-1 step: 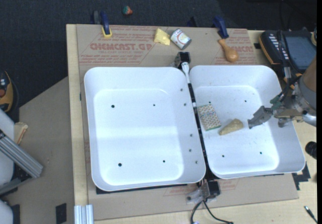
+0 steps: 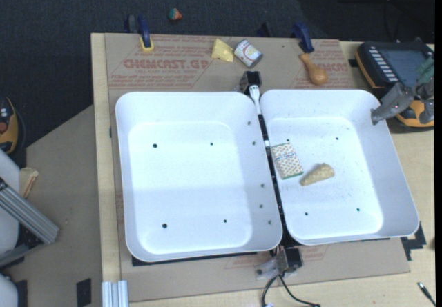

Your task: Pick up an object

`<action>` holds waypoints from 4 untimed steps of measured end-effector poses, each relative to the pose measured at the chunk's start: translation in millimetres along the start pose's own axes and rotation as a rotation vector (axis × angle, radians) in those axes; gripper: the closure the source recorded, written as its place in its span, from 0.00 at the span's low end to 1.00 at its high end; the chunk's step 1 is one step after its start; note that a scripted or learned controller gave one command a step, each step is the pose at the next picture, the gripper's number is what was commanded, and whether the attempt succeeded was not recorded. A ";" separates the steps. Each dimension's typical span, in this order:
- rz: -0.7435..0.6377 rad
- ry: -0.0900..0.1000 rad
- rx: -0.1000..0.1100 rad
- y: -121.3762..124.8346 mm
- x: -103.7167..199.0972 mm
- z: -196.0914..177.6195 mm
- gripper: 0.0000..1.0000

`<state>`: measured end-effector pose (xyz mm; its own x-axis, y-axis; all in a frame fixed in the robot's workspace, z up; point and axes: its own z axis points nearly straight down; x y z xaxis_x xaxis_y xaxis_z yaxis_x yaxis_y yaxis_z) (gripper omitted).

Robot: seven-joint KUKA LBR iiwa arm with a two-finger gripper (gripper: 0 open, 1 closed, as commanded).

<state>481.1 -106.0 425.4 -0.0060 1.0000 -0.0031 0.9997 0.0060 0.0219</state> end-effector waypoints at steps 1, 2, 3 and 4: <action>0.004 0.000 0.016 -0.7 -1.4 -1.1 1.00; 0.002 0.006 0.036 -5.6 46.6 128.5 1.00; 0.000 0.003 0.008 14.1 88.1 21.4 1.00; 0.003 0.004 0.002 1.4 99.9 -118.8 1.00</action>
<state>479.3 -5.8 544.0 -0.0026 1.0000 0.0010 0.9998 0.0026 0.0200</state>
